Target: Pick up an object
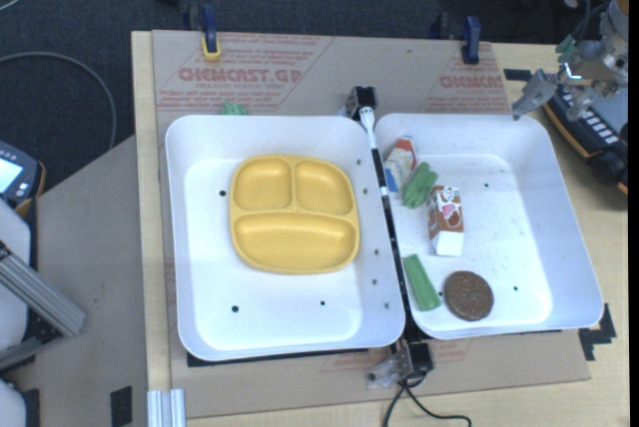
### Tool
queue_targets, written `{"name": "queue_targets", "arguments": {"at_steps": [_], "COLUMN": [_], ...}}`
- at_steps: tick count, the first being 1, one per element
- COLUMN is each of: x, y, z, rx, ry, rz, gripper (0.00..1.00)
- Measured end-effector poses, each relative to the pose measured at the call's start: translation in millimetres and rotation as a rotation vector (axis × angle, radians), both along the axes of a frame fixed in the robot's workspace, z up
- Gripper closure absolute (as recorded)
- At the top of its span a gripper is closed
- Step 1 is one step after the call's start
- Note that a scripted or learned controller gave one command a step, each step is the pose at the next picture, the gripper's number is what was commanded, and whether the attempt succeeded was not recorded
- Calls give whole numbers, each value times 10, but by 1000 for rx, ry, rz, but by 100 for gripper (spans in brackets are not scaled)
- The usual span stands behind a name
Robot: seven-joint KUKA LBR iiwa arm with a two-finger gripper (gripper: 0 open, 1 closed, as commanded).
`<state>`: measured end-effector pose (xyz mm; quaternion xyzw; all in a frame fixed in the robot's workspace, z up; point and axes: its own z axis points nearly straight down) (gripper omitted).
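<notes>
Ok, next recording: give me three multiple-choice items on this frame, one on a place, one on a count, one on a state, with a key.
1. Where does the yellow divided plate lie?
A. in the left bin
B. in the right bin
C. on the bare bench

2. How many green pieces lie in the right bin?
A. none
B. two
C. five

3. How does the brown round disc lie?
A. stacked on the plate
B. flat on the bin floor, beside a green piece
C. gripped by the pincer

Key: 1 A, the plate fills the middle of the left bin. 2 B, one green piece sits by the cartons, another lower down. 3 B, the disc rests near the bin's front corner, next to the lower green piece.
</notes>
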<state>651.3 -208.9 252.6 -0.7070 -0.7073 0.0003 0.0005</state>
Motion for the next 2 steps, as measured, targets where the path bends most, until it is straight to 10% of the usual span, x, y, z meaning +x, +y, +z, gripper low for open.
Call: {"name": "queue_targets", "arguments": {"at_steps": [1, 2], "x": [-468, -1040], "y": [382, 787], "z": [-1734, -1679], "rx": [4, 3], "ry": [6, 4], "rz": [-1, -2], "gripper": [0, 0]}}
